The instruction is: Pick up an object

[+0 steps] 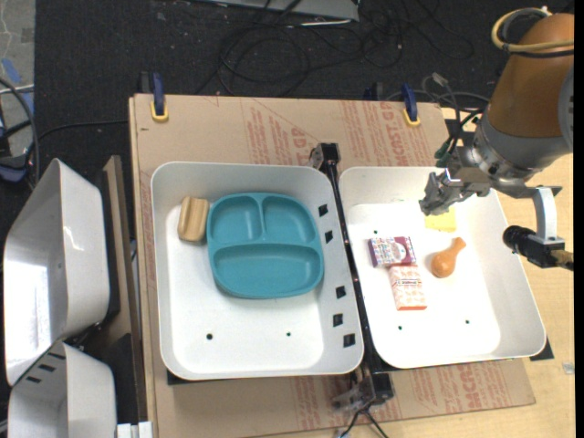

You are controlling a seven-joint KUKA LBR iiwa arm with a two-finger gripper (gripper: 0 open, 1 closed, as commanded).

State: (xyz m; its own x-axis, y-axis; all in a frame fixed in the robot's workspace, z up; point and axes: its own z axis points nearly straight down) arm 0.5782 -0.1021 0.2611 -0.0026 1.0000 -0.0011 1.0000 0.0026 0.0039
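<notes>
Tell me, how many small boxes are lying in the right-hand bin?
2. The purple box lies near the bin's middle, and the red and white box lies just below it toward the front. More could be hidden under the gripper.

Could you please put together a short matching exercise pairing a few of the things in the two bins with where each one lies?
Things:
1. teal divided plate
2. tan block
3. orange drumstick-shaped toy
4. yellow piece

Places:
A. right bin, just below the gripper
B. left bin, against the plate's left edge
C. middle of the left bin
D. right bin, right of the two small packets

Pairs: 1-C, 2-B, 3-D, 4-A
</notes>
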